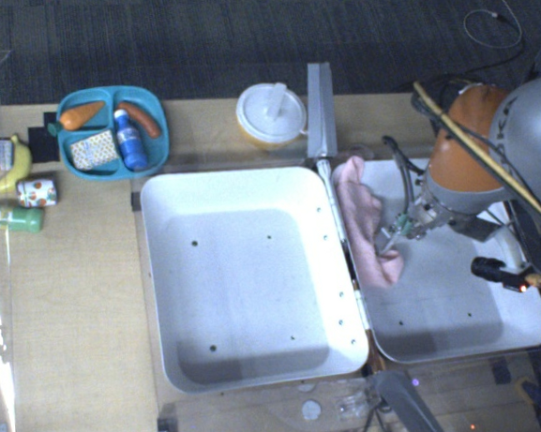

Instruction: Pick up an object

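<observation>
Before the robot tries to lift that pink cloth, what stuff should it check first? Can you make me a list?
1. Is the gripper at the pink cloth? Ok, it is right against the cloth's edge.
2. Is the cloth inside the right bin? Ok, along its left wall.
3. Is the cloth between the fingers? Cannot tell.
4. Is the cloth lying flat? Not ok, it is bunched up.
5. Is anything else touching the cloth? Ok, just the bin.

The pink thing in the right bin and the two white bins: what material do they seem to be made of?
The crumpled pink cloth looks like soft, matte fabric: it folds and drapes against the bin wall. The shallow white bins look like rigid plastic with a smooth, slightly glossy finish and rounded moulded corners.
</observation>
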`<control>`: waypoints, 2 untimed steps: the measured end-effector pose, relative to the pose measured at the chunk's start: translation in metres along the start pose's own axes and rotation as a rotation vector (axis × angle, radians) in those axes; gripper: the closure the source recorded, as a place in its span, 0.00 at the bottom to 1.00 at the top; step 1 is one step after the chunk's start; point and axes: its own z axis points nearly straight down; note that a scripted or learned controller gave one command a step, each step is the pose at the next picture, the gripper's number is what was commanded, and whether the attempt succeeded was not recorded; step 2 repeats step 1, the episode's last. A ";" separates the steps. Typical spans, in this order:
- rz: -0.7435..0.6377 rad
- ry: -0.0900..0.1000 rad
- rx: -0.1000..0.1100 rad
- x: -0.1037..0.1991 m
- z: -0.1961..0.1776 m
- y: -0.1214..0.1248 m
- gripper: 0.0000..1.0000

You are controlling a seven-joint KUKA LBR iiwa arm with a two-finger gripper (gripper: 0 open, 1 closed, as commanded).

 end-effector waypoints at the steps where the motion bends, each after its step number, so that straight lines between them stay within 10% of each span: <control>1: 0.000 0.000 0.000 0.000 0.000 0.000 0.00; 2: 0.000 0.000 0.000 0.000 0.000 0.000 0.00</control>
